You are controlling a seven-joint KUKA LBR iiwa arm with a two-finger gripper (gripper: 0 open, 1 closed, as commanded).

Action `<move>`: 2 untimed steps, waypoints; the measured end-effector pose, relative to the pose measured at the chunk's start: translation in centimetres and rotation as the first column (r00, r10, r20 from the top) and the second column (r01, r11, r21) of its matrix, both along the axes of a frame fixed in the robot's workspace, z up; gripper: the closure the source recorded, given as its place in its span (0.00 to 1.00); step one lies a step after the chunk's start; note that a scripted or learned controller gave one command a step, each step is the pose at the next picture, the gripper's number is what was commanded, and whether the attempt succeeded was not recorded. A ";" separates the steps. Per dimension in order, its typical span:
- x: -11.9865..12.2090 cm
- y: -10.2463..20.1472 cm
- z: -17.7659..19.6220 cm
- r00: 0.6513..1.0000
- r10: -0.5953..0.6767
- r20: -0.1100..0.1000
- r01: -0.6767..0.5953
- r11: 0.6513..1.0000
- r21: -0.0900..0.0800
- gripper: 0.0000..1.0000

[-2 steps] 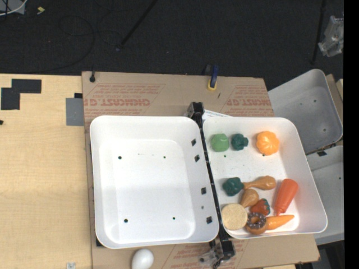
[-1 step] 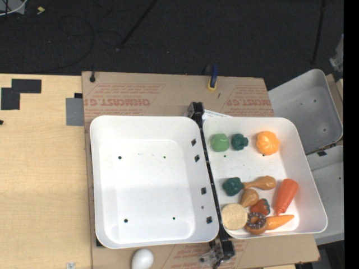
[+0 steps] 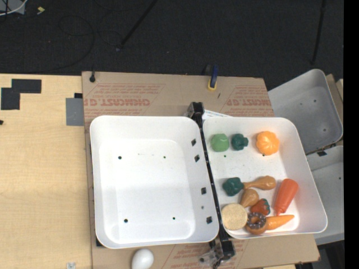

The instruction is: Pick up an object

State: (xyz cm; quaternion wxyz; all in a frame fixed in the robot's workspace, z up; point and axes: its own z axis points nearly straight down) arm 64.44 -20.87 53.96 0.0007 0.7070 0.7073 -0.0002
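Two white bins sit side by side on the counter [image 3: 45, 167]. The left bin [image 3: 104, 150] has just bare floor with a few dark dots. The right bin [image 3: 305, 167] carries all the toy food: a green ball [image 3: 220, 143], a dark green lump [image 3: 239, 142] and an orange fruit [image 3: 267, 142] along the far side, then broccoli [image 3: 232, 186], a drumstick [image 3: 261, 182], a carrot [image 3: 285, 195] and a round cracker [image 3: 234, 216] bunched near the front. A white egg [image 3: 142, 259] lies on the cardboard [image 3: 140, 97] just outside the left bin. Can't tell anything about the tool.

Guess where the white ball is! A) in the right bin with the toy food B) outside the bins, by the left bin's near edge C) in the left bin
B, the white ball sits on the cardboard just outside the left bin.
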 end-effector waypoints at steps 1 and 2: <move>-0.1 4.2 -13.6 1.000 0.002 -0.018 -0.002 1.000 0.007 1.00; -0.1 5.1 0.8 1.000 0.001 0.012 -0.001 1.000 -0.002 1.00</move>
